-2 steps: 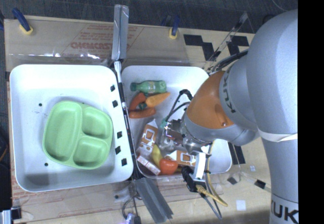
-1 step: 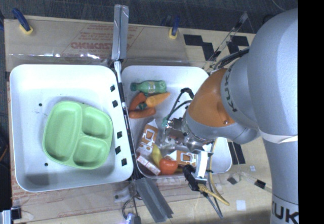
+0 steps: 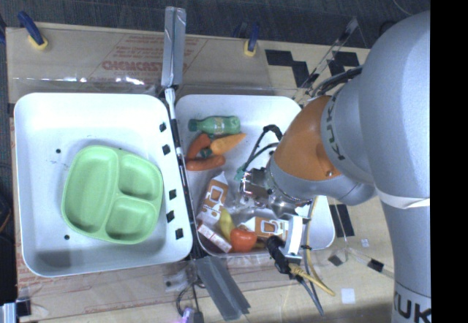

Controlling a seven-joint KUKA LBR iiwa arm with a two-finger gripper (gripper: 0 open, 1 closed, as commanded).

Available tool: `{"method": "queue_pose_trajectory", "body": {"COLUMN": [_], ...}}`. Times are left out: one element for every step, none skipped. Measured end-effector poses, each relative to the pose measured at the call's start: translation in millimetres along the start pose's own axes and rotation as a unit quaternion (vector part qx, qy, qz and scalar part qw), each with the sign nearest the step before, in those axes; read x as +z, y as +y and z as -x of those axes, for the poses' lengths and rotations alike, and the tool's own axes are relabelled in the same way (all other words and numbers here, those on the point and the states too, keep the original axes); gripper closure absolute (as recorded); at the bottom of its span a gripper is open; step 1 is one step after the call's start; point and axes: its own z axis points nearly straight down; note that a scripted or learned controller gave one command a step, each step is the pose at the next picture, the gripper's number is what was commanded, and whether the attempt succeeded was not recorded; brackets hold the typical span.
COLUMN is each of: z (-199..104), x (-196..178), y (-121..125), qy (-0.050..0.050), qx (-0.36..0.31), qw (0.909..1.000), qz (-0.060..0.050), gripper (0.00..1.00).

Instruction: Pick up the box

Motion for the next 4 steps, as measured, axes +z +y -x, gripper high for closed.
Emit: {"method": "queue_pose_trajectory", "body": {"z": [-91.6,-10.9,41.7,78.5], "x": [-80.5,-37.0,-27.2,-37.2], "y": [-29.0,-4.7,12.6,24.8], "qy": [0.000,-0.001,-0.001,-0.001], "qx": [0.153,0.055,-0.013,0.068], "qw": [0.9882,0.9985,0.9999,0.9977], "qz": [0.003,0.001,0.003,0.003], "gripper": [1.00,1.00,1.00,1.00]}}
